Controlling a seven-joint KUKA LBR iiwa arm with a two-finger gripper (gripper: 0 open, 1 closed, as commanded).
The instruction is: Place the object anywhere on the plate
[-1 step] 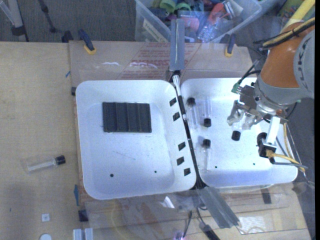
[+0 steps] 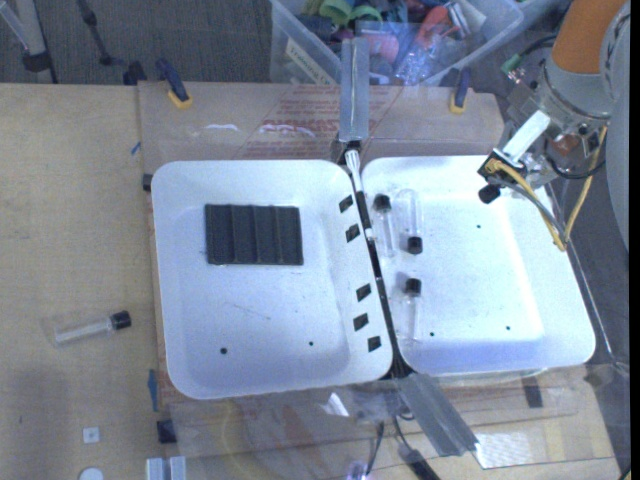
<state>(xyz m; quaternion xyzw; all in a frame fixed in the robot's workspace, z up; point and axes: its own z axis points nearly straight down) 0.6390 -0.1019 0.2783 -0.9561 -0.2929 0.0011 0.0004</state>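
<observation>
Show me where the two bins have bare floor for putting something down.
Left bin: bare floor below and right of the black plate, down to the front rim. Right bin: its middle and right half are bare. Crowded: the strip along its left wall, where clear vials with black caps lie.
</observation>
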